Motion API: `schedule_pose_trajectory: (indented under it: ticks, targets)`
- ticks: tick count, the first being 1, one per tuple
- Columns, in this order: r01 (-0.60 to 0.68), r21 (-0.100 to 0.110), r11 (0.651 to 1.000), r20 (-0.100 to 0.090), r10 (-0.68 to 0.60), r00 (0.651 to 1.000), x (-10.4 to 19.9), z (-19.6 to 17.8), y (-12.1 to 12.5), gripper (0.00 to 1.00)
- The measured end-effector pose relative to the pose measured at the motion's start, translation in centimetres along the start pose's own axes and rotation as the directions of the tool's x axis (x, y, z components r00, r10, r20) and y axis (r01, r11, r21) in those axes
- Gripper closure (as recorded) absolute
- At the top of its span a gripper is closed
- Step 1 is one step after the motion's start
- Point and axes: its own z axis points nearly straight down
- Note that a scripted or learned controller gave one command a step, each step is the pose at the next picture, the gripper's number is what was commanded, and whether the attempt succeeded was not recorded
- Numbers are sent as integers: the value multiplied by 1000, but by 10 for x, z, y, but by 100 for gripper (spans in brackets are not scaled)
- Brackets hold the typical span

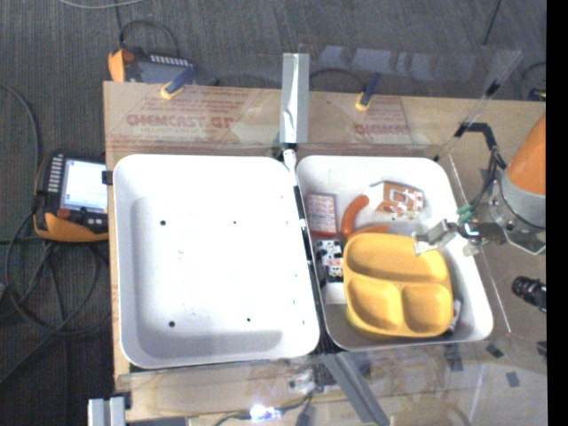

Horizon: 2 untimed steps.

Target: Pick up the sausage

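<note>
Not picked up yet. In the right bin, near the top and the middle: the sausage, orange and bent like a hook. Lies flat on the white floor of that bin. Low end touching, or just beside, the top edge of the yellow tray. Just beside it on the left, a small flat packet. Near it on the right, a white and orange packet. Lower down, by the bin's left wall, a little box.

Over the top right corner of the yellow tray: the gripper, reaching in from the right. Near the sausage, but apart from it, with the tray corner and the white and orange packet in between. Open or closed: cannot tell, too small and blurry. No sausage seen in it.

Left bin on the desk: plain white, with a few dark dots.

Done so far, by the look of it: only getting close. Left to do: move over the sausage, go down, close on it, lift it up.
</note>
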Motion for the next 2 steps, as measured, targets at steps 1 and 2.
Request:
schedule_pose_trajectory:
  ticks: [1,2]
  targets:
    - [124,2,992,0,-124,992,59,72,50,0]
    - [18,1,1000,1,-18,1000,129,12,16,0]
